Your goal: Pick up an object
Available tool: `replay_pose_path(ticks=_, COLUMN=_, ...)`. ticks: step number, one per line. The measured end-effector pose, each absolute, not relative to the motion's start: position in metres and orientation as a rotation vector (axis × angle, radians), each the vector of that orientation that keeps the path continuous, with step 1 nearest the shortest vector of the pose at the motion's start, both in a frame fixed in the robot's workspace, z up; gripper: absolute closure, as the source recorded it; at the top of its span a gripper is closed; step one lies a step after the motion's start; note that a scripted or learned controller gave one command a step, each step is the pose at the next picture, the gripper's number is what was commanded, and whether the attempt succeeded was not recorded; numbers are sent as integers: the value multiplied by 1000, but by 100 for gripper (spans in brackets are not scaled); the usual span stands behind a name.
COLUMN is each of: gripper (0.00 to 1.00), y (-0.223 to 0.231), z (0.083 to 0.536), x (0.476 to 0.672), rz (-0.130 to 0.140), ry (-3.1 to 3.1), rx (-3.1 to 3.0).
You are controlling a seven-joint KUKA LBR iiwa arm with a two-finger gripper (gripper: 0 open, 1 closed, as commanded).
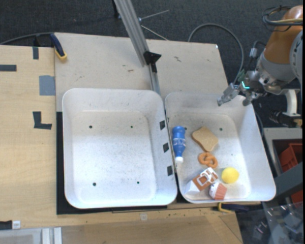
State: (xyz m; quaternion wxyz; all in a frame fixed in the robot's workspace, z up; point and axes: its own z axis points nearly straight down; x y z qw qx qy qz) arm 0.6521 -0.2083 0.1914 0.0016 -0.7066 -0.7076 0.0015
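Note:
The right bin (254, 136) holds a blue bottle (178, 141) with a white cap, lying along its left wall. A tan bread slice (205, 138) lies mid-bin, with an orange pretzel (208, 160) just below it. Lower down sit a yellow ball (230, 175), an orange and white carton (205, 179) and a small orange and white cup (217, 190). My gripper (236, 94) hangs above the bin's upper right corner, well away from all the objects. Its two fingers are spread apart, and nothing is between them.
The left bin (71, 136) stands beside the right one. A slanted metal post (134, 29) rises behind the bins. A blue and yellow clamp (58, 47) sits at the board's far left corner. Cables (213, 32) loop behind the right bin.

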Motion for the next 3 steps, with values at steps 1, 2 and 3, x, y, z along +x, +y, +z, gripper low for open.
replay_pose_path(ticks=1, gripper=0, y=-208, z=193, x=653, rz=4, ry=-2224, rx=-2219)
replay_pose_path(ticks=2, gripper=0, y=-198, z=134, x=654, rz=7, ry=-2220, rx=-2216)
replay_pose_path(ticks=3, gripper=0, y=-197, z=86, x=654, rz=6, ry=-2223, rx=-2218)
